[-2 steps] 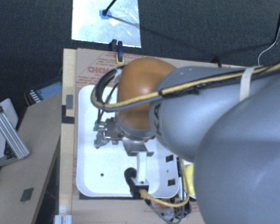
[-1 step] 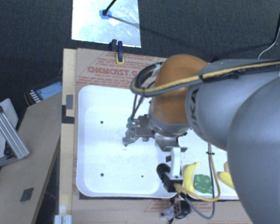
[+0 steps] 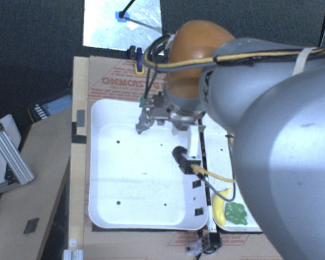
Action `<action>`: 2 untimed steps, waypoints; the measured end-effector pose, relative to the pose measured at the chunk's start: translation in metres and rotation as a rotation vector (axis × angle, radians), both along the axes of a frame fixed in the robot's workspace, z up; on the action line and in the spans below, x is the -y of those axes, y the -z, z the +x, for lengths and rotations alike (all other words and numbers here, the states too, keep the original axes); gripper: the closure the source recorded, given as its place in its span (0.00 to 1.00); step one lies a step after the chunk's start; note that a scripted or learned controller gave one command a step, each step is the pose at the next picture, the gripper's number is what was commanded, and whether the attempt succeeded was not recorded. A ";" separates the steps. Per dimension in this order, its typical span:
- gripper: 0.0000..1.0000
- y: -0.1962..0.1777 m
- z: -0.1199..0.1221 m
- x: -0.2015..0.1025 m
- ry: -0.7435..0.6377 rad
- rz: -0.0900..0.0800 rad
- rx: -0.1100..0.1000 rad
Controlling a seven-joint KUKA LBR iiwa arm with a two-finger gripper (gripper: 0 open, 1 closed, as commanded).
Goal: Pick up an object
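From the overhead camera, my pincer (image 3: 144, 122) hangs over the far edge of the shallow white plastic left bin (image 3: 102, 167); I cannot tell what it grips, if anything. I judge I am searching: the yellow banana-shaped toy (image 3: 219, 210) and crumpled green object (image 3: 236, 213) lie in the right bin's near corner, beneath my arm, so I must cross the dividing rim

Two shallow white bins sit side by side on the bench: the left bin (image 3: 102, 167) and the right bin (image 3: 227, 152), the latter largely covered by one grey robot arm (image 3: 274, 106). In the right bin lie one yellow object (image 3: 219, 211) and one green object (image 3: 236, 213). One blue clamp (image 3: 137, 55) grips the bench's far edge.
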State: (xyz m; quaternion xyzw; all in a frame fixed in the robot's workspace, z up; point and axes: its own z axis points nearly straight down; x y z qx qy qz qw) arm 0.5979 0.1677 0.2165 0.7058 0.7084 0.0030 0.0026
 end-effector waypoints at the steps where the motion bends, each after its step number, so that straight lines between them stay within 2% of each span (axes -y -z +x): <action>1: 0.00 -0.183 -0.044 -0.072 -0.010 0.011 0.009; 2: 1.00 -0.183 -0.043 -0.067 -0.007 0.000 -0.004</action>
